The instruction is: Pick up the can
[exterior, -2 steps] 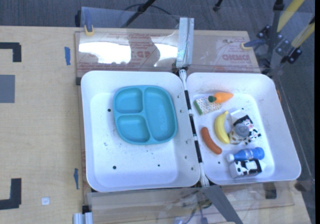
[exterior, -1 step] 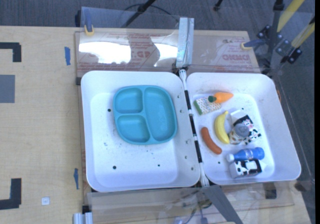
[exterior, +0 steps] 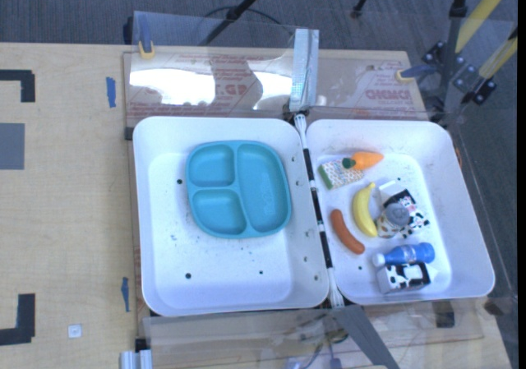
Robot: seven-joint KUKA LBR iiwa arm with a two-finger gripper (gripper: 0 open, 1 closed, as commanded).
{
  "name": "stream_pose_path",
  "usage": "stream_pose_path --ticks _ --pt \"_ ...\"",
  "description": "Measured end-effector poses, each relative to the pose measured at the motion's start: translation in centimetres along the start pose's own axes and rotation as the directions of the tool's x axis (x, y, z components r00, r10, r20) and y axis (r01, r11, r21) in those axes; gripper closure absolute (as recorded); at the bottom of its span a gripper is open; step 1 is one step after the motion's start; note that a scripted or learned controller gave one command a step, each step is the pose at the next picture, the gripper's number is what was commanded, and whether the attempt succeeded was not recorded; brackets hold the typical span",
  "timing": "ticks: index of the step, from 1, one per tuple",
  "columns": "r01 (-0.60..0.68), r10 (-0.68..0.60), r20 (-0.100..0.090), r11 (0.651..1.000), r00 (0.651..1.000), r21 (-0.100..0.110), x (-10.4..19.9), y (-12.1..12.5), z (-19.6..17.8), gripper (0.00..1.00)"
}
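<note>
Two shallow white bins sit on the worktop, and the small silver-topped can with the black-and-white cow print [exterior: 399, 213] is in the right white bin [exterior: 460, 195], touching the yellow banana [exterior: 364, 209] on its right. Nothing's gripped yet, so it's the approach step. Tool state: can't tell. Next move needs a clean drop straight over the can without nudging the banana.

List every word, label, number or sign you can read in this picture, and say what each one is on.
Red printing shows through the clear plastic sheet behind the two white bins, at left and at right; it appears reversed and is too blurred to read.
The small rectangular packet with coloured dots bears a pattern, too small to read.
The black-and-white cow-patterned carton: no legible text.
Nothing else carries readable text.
</note>
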State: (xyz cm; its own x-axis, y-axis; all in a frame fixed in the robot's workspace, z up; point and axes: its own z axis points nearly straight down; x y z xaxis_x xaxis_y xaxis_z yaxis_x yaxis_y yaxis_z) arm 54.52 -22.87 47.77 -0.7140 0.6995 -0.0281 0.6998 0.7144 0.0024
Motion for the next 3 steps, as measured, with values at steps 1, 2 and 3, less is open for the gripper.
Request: stream_pose_path --ticks 1,2,3 --pt "0.002 -0.002 0.004 1.000 1.000 -0.001 -0.3 0.1 -0.8 1.00" --pt "0.004 -0.004 0.009 1.000 1.000 -0.001 -0.5 0.3 -1.6 1.00" --pt "0.005 -0.005 0.013 1.000 1.000 -0.002 -0.8 0.5 -2.5 1.00"
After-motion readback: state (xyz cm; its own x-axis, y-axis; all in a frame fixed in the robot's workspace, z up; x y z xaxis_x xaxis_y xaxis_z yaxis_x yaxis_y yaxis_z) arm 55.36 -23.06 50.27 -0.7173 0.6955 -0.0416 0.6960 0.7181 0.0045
